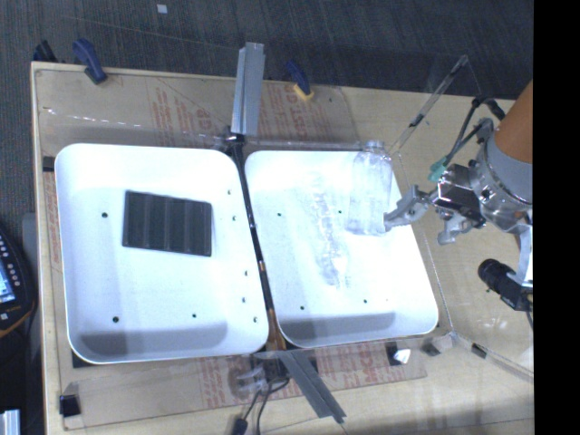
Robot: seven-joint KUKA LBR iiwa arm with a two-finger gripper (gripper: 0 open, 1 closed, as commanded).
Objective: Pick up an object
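Hand (399, 214) at the right bin's (299, 329) three o'clock rim, apparently pinching a clear plastic object (370, 193), lifted for pickup. Dark grey pad (168, 224) lies in the left bin (91, 333).

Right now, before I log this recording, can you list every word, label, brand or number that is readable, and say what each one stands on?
No text here can be read.
Red printed lettering on the clear sheet covering the wooden bench: too blurred and small to read.
Lit screen of the dark device at the left edge: its content is too small to make out.
Dark ribbed rectangular pad in the left white bin: it bears no marking.
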